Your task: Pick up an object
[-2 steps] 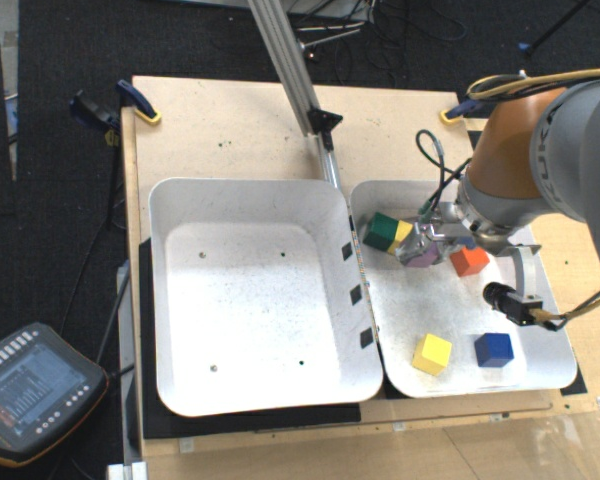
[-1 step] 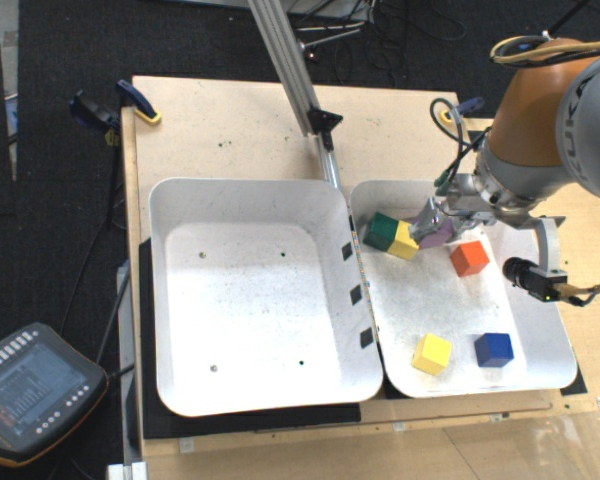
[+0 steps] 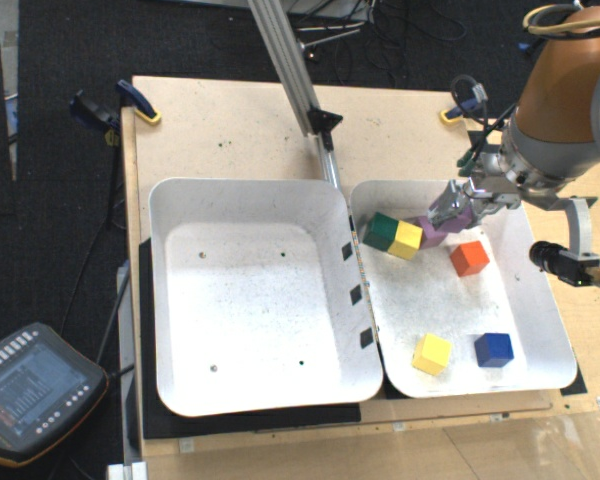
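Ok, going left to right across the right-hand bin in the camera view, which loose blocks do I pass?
Green cube → yellow cube touching it → second yellow cube near the front → orange cube → blue cube. The purple piece under the gripper overlaps the upper group, so I leave it out.

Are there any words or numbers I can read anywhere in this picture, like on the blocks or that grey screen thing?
No text can be read here.
Handheld controller: its screen shows rows of marks, too small and blurred to read.
Blocks, green, orange, blue and two yellow: plain faces, no letters.
Dark tabs on the bin rim: no writing visible.
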